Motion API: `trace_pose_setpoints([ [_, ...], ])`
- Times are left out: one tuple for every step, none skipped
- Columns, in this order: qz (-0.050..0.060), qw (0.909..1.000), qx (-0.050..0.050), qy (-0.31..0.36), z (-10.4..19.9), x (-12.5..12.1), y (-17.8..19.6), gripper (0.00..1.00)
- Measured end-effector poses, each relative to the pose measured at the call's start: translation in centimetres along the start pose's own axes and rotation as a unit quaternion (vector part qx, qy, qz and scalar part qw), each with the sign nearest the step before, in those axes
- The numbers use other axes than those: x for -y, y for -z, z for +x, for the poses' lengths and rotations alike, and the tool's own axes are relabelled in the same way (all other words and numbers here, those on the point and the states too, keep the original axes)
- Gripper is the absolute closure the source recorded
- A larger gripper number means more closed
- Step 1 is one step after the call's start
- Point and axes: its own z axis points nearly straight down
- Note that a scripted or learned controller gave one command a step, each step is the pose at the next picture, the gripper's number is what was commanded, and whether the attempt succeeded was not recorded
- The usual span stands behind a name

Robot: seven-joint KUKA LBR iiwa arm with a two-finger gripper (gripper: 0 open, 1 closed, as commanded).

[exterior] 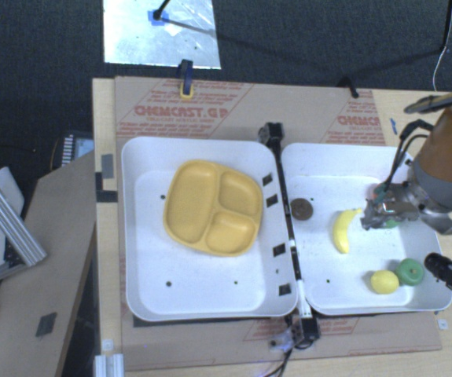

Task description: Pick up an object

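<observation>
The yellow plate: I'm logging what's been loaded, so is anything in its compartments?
Empty. The yellow plate lies flat in the left bin, and all three compartments show only bare yellow.

Both white bins [202, 305] look like smooth plastic with a soft sheen. The yellow divided tray [212, 206] in the left one is matt plastic. On the right, the banana [343, 231], lemon [384, 282] and green ball [410, 272] have a slightly glossy, moulded look. Beneath lies brown printed cardboard [233, 108] — flat and dull. Far left, a crinkled metal sheet [161, 22] shines; the floor is dark rough carpet [37, 53].
</observation>
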Motion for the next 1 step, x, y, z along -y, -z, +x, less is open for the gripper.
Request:
trace_pose_setpoints([
  [0.000,1.0000,0.000,0.000,-0.52,-0.81,6.10,1.00],
])
